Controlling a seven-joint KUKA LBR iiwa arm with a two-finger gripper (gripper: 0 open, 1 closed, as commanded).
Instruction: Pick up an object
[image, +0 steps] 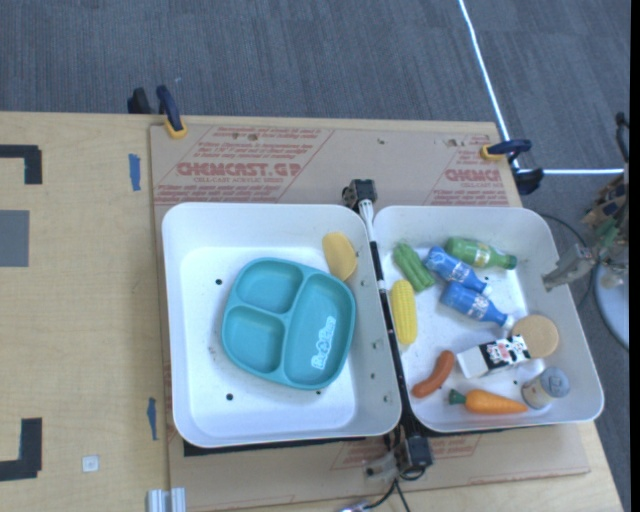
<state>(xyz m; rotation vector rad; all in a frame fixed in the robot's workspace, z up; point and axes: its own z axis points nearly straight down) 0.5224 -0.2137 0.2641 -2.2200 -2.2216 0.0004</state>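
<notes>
Bottle (475, 302) lying just beside second bottle (450, 268), risking slipping or double grabbing; state of jaws unclear.

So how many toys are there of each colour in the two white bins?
Yellow: 2, a lemon and a corn cob.
Green: 2, a bottle and a bean pod.
Blue: 3, two bottles and the plate.
Orange or red: 2, a carrot and a sausage.
Other: 4, a carton, a tan disc, two small round things.
Total: 13.
</notes>
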